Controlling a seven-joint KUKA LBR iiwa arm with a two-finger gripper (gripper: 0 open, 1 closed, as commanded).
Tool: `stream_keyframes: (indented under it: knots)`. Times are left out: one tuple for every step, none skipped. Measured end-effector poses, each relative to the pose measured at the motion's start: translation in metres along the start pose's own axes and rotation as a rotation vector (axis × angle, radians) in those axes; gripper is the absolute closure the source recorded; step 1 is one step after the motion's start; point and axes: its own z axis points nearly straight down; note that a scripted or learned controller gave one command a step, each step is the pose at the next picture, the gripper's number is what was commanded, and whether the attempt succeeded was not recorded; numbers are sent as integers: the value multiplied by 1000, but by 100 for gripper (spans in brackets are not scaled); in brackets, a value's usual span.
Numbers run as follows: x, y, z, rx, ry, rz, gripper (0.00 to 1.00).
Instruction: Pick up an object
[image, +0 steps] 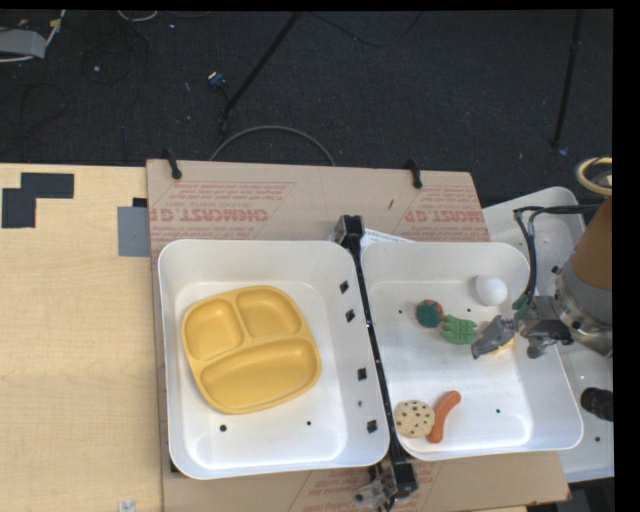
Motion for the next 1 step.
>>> stream_keyframes:
  knots:
    - [0, 2, -4, -8, -2, -2, 0]
